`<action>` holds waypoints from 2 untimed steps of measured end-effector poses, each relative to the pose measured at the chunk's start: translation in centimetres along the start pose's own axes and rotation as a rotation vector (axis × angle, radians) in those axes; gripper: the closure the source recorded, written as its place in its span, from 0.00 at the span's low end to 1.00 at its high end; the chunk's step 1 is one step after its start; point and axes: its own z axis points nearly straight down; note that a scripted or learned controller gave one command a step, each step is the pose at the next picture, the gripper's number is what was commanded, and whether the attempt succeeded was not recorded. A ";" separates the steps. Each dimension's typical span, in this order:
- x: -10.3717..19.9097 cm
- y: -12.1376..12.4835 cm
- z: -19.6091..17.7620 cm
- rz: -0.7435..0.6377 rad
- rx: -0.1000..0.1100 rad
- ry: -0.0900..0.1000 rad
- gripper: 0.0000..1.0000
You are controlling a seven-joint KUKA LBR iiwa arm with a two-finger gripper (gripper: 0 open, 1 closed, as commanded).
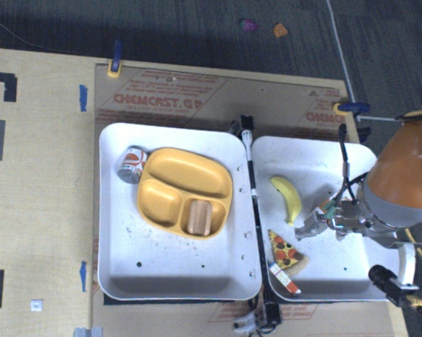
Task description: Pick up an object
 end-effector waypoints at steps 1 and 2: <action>-1.9 0.1 8.9 -0.001 -0.003 0.000 0.00; -1.9 0.1 7.9 0.000 -0.005 0.000 1.00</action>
